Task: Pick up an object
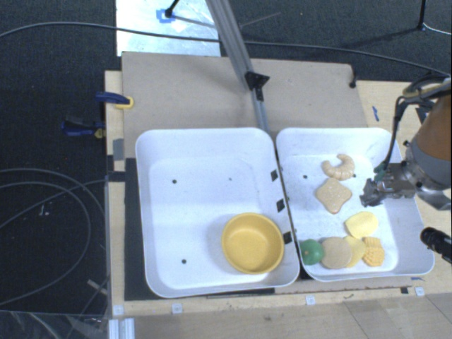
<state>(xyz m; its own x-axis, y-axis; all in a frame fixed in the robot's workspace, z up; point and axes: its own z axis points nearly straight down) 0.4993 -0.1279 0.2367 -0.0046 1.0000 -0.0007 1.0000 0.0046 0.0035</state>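
Just beside gripper, tan biscuit

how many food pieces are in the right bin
6, as far as I can tell: a croissant at the top, a tan biscuit below it, a yellow slice, then along the bottom a green piece, a round bun and a waffle.

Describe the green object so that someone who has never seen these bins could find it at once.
Look at the right bin, at its near left corner. The small green ball lies beside the round tan biscuit. It is the one green item among yellow and tan toy foods.
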